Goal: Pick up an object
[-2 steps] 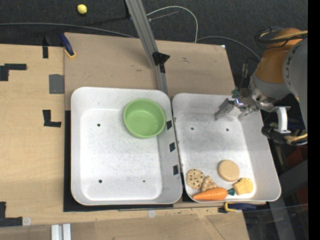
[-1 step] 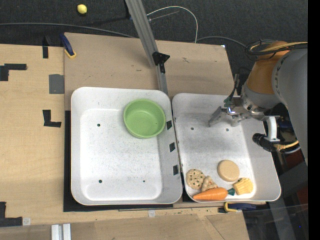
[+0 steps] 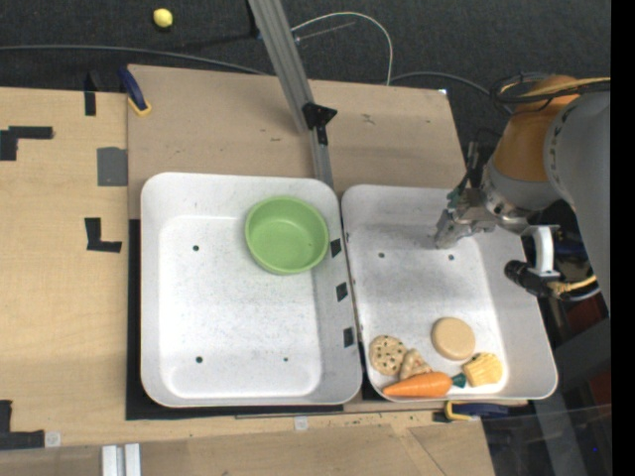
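My gripper (image 3: 444, 234) hangs low over the far part of the right bin (image 3: 417, 276), its dark fingers pointing down at bare bin floor with nothing between them. The toy food lies well away at that bin's near end: a tan round piece (image 3: 453, 338), a speckled cookie (image 3: 386, 352), an orange carrot (image 3: 420, 386) and a small yellow piece (image 3: 483, 369). A green bowl (image 3: 287, 234) sits at the far right of the left bin (image 3: 198, 305).
A grey pole (image 3: 288, 67) slants down to the rim between the two bins. Cables loop over the bench behind the bins. A small yellow ball (image 3: 163, 17) lies on the dark floor at the far left.
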`<action>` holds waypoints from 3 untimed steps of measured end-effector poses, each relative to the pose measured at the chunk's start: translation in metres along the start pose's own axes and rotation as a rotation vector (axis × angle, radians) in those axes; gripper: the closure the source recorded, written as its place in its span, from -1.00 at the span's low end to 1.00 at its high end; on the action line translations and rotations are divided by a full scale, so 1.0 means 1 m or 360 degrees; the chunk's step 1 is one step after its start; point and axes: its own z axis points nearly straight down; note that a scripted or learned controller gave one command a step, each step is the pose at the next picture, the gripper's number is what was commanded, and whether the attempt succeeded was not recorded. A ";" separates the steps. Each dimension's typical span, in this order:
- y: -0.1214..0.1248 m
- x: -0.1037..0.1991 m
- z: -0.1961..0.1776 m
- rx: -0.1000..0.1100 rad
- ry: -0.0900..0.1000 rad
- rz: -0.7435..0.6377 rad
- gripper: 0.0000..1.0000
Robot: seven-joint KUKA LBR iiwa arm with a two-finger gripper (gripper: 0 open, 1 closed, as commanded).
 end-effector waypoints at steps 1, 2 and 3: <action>0.002 0.000 -0.042 -0.0008 0.0000 0.0003 1.00; 0.004 -0.005 -0.105 -0.0012 -0.0002 0.0004 1.00; 0.006 -0.005 -0.159 -0.0012 -0.0002 0.0003 1.00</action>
